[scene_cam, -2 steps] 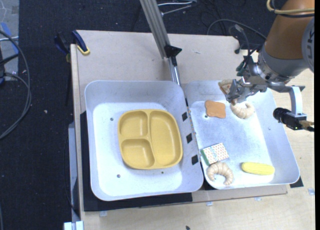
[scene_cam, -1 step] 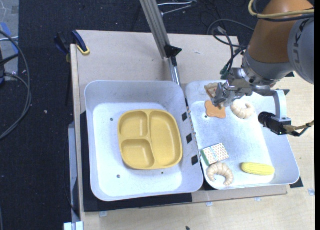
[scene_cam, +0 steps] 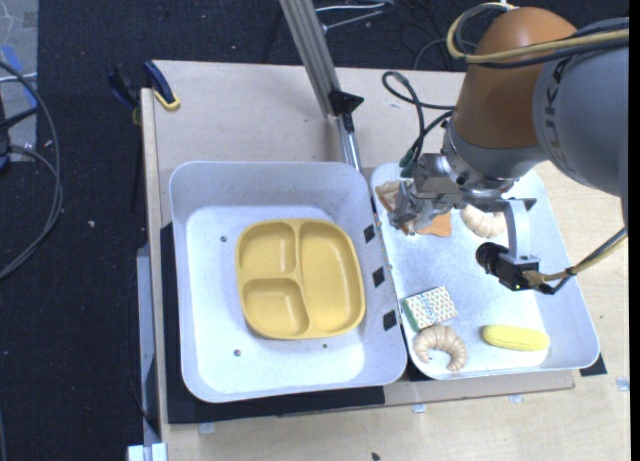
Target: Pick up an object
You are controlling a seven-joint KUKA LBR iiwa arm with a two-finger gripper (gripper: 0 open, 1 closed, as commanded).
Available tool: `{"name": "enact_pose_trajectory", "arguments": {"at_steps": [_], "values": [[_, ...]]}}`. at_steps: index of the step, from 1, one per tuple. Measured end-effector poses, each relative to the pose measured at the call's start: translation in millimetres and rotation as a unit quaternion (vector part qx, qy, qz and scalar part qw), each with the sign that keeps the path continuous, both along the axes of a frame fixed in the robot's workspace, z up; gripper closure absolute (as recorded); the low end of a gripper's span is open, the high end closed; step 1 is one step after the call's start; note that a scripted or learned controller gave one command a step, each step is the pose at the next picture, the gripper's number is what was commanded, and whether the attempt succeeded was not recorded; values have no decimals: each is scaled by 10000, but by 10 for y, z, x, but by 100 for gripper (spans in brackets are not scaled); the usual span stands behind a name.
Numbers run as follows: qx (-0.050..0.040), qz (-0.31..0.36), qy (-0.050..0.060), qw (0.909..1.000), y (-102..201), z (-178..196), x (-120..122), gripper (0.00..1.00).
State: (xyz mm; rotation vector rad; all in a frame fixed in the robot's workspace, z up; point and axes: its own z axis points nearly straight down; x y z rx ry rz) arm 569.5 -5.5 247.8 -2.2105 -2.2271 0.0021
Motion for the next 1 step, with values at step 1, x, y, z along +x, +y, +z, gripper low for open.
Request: {"name": "enact_pose_trajectory", "arguments": {"at_steps": [1], "values": [[1, 1, -3, 10000, 519, -132, -108, 100]]}}
